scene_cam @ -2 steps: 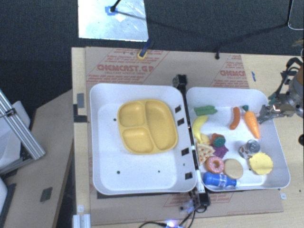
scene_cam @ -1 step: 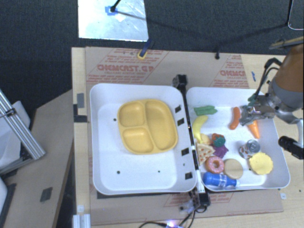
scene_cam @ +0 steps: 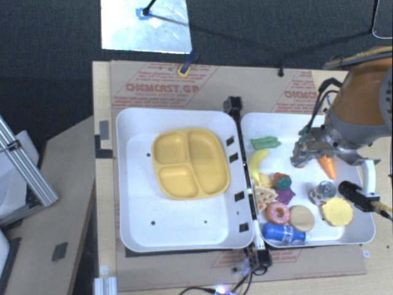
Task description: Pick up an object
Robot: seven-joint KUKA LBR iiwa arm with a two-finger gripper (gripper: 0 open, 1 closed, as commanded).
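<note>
My gripper [scene_cam: 302, 155] hangs over the upper middle of the right bin [scene_cam: 368, 229], reaching in from the right. An orange carrot [scene_cam: 327, 165] lies just to its right, close to the wrist. A green toy [scene_cam: 265, 142] and a yellow banana [scene_cam: 258, 160] lie to its left. Below it sit a red and green toy [scene_cam: 282, 181], a purple toy [scene_cam: 286, 195], a pizza slice [scene_cam: 264, 196], a pink donut [scene_cam: 278, 213], a tan bun [scene_cam: 301, 217], a blue bottle [scene_cam: 282, 233], a small silver can [scene_cam: 323, 192] and a yellow round piece [scene_cam: 337, 211].
The left bin [scene_cam: 132, 226] holds a yellow divided plate [scene_cam: 189, 163]. A black-clipped divider [scene_cam: 241, 165] runs between the two bins. Brown cardboard [scene_cam: 166, 86] lies under both bins.
</note>
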